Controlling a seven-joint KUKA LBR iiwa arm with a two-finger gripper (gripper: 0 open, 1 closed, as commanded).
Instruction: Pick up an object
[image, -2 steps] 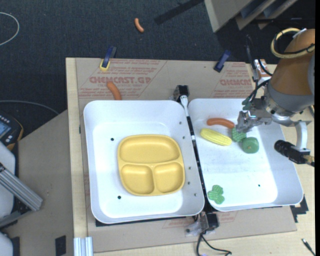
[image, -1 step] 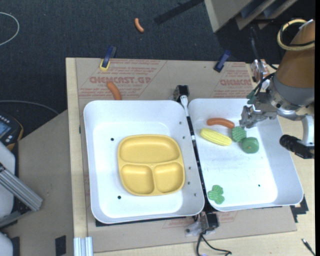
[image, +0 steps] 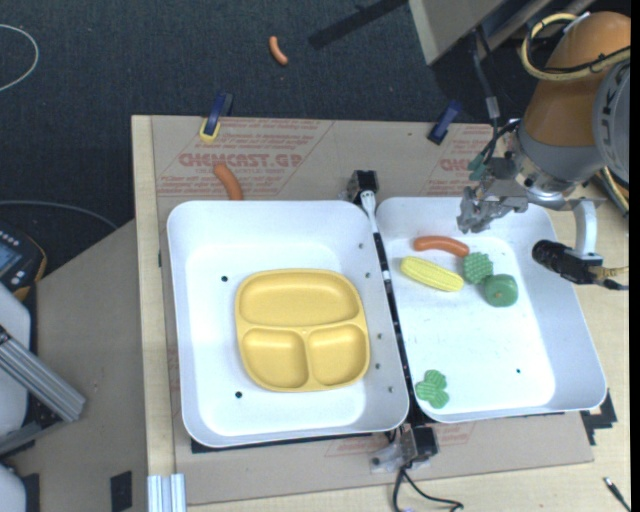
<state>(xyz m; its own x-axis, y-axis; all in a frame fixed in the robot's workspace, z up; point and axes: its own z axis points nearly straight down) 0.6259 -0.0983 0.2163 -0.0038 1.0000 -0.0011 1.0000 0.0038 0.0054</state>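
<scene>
The end effector (image: 483, 215) is seen above the right bin (image: 560, 350), near the sausage (image: 440, 244); its state cannot be told.

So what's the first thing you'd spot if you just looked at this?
The big yellow plastic tray with three compartments in the left white bin grabs the eye first. Next come the toy foods in the right white bin: a yellow corn cob, an orange sausage and green pieces, with the grey gripper above them.
</scene>
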